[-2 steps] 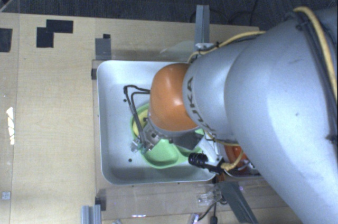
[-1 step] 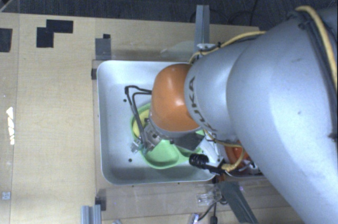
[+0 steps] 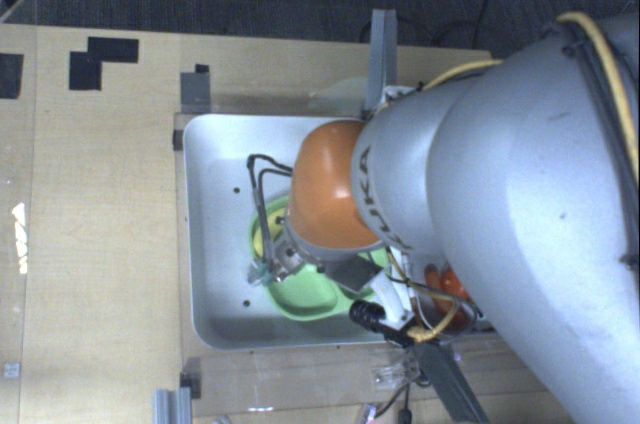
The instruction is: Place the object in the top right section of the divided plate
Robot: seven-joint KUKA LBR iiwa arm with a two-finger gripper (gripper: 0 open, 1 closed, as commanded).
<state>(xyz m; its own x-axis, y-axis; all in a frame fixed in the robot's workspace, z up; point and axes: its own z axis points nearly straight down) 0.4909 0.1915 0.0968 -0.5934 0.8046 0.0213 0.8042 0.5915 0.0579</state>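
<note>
A green divided plate (image 3: pixel 300 294) lies in the left white bin (image 3: pixel 215 212), mostly covered by my arm. A sliver of its rim shows at the left, and part of a lower section shows below the wrist. My gripper (image 3: pixel 266 270) hangs over the plate's left edge, under the orange band (image 3: pixel 325 182). A yellowish strip (image 3: pixel 262 230) shows at the plate's left rim; I cannot tell whether it is the object. The plate's top right section is hidden behind the arm.
An orange-red object (image 3: pixel 447 280) peeks out at the right, beside the arm's cables, in the other bin. The large grey arm (image 3: pixel 520 202) covers the right half of the view. Bare bin floor lies left of the plate.
</note>
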